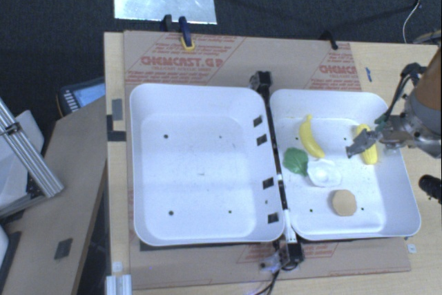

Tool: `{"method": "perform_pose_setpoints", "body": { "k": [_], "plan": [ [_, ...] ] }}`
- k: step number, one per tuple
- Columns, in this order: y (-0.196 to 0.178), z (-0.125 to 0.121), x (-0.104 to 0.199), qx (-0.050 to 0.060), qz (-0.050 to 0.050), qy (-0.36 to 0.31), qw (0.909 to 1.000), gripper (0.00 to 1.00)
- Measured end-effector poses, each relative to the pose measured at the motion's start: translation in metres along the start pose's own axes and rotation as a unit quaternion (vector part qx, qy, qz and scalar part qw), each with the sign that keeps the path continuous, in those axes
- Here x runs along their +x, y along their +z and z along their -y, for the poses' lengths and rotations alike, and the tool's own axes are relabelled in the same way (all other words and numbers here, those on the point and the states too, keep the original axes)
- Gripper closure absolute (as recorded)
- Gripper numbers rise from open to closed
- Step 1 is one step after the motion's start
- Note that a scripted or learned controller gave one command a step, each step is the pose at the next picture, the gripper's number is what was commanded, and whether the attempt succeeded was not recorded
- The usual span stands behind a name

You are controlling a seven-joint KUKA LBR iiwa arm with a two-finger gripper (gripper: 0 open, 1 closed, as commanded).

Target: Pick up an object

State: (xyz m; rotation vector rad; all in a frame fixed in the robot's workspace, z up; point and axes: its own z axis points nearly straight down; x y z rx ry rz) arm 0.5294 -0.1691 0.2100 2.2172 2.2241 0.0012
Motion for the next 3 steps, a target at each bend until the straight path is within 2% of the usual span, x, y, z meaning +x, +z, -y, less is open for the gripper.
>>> {"method": "perform_pose_setpoints", "body": {
  "k": [1, 2, 3],
  "plan": [
    [-0.011, -0.095, -0.038, -0.004, 0.002, -0.001, 1.0, 0.0],
    [0.005, -0.088, 0.054, 0.001, -0.002, -0.005, 1.0, 0.0],
    [0.132, -0.091, 0.083, 0.002, -0.001, -0.002, 1.0, 0.0]
  ]
}}
